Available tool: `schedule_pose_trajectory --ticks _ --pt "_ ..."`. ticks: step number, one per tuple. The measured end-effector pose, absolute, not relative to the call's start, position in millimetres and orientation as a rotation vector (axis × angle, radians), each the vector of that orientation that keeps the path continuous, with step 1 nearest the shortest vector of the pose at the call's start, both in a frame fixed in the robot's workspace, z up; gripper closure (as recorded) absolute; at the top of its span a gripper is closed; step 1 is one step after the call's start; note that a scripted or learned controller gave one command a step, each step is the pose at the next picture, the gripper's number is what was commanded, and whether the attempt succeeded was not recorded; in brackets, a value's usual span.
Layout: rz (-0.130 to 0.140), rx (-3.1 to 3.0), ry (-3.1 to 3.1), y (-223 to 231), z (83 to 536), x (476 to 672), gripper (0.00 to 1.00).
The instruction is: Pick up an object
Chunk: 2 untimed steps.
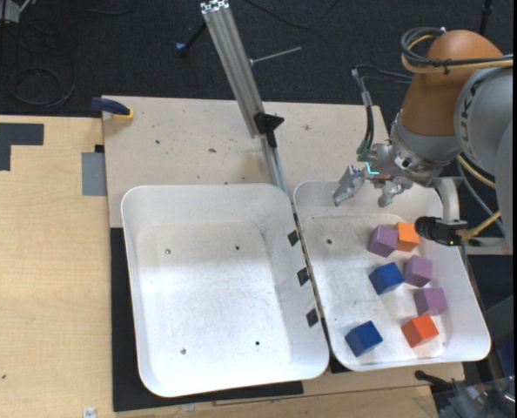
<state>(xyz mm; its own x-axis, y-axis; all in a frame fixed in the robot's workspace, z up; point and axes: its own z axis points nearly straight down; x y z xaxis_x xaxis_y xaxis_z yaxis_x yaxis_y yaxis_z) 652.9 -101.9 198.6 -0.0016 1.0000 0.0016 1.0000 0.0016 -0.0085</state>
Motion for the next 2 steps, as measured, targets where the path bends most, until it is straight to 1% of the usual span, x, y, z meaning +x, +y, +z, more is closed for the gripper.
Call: schedule_pose_trajectory --ticks 1,2 --pt "0.004 -2.216 -2.222 -101.9 201.4 653.9 0.0" --pt "0.009 -2.211 -2.221 -96.7 137.0 653.2 0.0"
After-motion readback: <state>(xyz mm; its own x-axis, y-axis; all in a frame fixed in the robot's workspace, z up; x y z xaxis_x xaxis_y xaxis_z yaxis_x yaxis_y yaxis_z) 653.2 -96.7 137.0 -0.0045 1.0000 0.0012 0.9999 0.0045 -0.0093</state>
